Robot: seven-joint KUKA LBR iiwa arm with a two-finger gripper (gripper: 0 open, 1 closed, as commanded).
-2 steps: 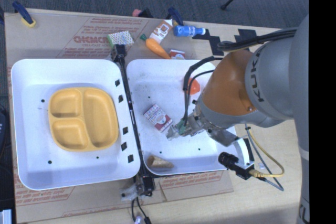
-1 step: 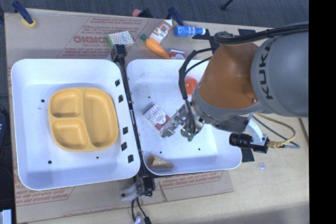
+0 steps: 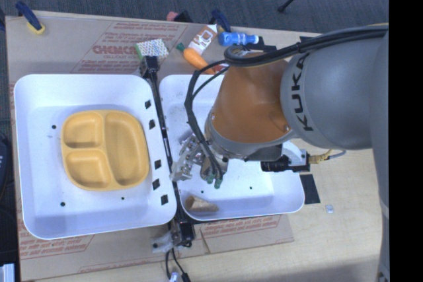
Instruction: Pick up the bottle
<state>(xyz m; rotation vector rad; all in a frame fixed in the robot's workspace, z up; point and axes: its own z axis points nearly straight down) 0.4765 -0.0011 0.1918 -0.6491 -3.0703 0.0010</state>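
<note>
My gripper (image 3: pixel 193 162) hangs low over the left side of the right bin (image 3: pixel 287 198), close to the wall between the two bins. The arm's orange band and grey body cover most of that bin. Nothing shows between the gripper's metal parts. A small white bottle with an orange end (image 3: pixel 199 45) lies on the cardboard behind the right bin, outside it and well away from the gripper. A brown, flat object (image 3: pixel 199 206) rests in the right bin's front left corner, just below the gripper.
A yellow divided plate (image 3: pixel 104 148) lies in the left bin (image 3: pixel 33 208). Behind the bins are a blue clamp (image 3: pixel 238 38), a green-patterned packet (image 3: pixel 152 48) and another blue clamp (image 3: pixel 30 18) at the far left. Cables run along the divider.
</note>
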